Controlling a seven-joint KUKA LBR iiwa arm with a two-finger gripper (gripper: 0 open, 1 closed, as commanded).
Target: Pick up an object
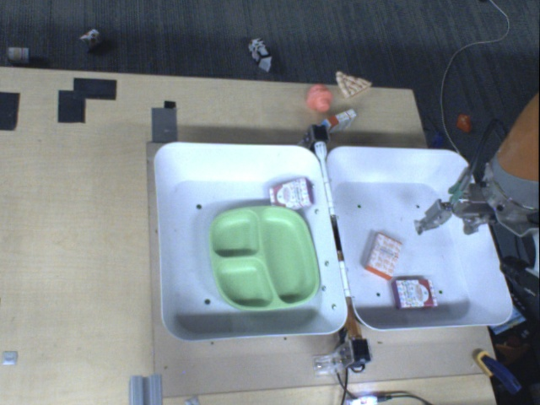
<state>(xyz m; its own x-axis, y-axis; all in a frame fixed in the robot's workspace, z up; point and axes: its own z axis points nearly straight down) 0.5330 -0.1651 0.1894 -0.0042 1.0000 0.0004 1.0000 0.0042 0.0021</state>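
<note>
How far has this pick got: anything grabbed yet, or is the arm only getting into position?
Done: nothing lifted. The orange packet and the red-and-white packet lie flat on the right bin floor; another packet and the green tray sit in the left bin. In hand: the gripper hangs over the right bin, carrying nothing. Left: descend, grasp, lift.

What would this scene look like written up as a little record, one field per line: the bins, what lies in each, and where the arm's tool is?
left bin: shallow white tray, holds a pale green divided plastic plate and a small red-and-white packet at the plate's far edge
right bin: shallow white tray, holds an orange-and-white flat card packet and a red-and-white small packet near the front wall
tool: over the right bin's right side, apart from both packets, holding nothing visible
bench beyond bins: small pinkish-orange ball
</note>
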